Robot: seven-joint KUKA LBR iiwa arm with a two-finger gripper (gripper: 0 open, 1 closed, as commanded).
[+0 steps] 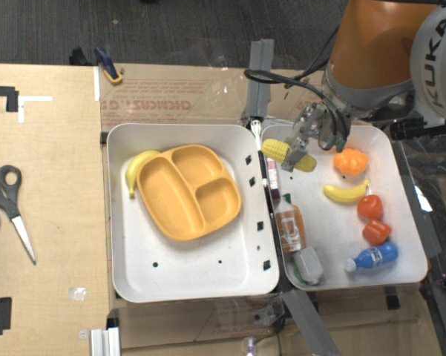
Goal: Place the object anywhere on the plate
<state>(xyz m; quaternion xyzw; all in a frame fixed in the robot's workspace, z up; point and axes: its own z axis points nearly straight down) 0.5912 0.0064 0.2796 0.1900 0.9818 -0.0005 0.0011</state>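
An orange three-compartment plate (187, 191) lies in the left bin (200, 273). A yellow banana (137, 167) curves along the plate's far-left rim. My gripper (294, 156) hangs low over the far-left corner of the right bin (334, 251). It is directly over a yellow corn cob (277, 151) and crosses the cob's middle, so yellow shows on both sides of it. Whether the cob is gripped or just lies beneath is hidden.
The right bin also holds an orange fruit (350, 162), a second banana (346, 192), two red fruits (369, 207) (376, 232), a blue bottle (371, 259), a brown bottle (289, 228) and a grey item (307, 265). Scissors (11, 206) lie on the bench at left.
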